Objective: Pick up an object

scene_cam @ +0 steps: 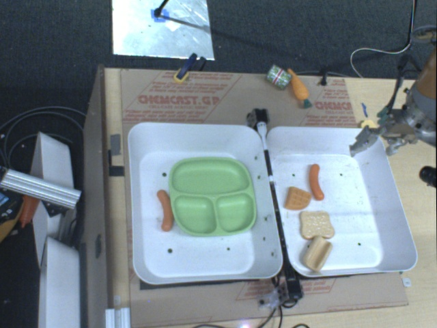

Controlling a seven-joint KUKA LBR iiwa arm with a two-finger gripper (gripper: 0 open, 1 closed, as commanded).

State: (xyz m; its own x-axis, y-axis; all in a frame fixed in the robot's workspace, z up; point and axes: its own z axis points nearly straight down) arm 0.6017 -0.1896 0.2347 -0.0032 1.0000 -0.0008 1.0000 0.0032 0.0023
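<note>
My gripper [374, 142] hangs at the right bin's far right rim, its fingers spread open with nothing between them. In the right bin [382, 210] lie a toy sausage [315, 182], an orange cracker piece [297, 198], a toast slice [317, 224] and a pale bread roll [317, 253], all to the left of and nearer than the gripper. The left bin [147, 176] holds a green divided plate [212, 195] with a second sausage [164, 210] lying beside its left edge.
A small green can [278, 76] and a toy carrot [299, 87] rest on the cardboard behind the bins. A yellow-and-blue clip [187, 67] sits further left. A black divider [270, 183] runs between the bins. Cables trail at the far right.
</note>
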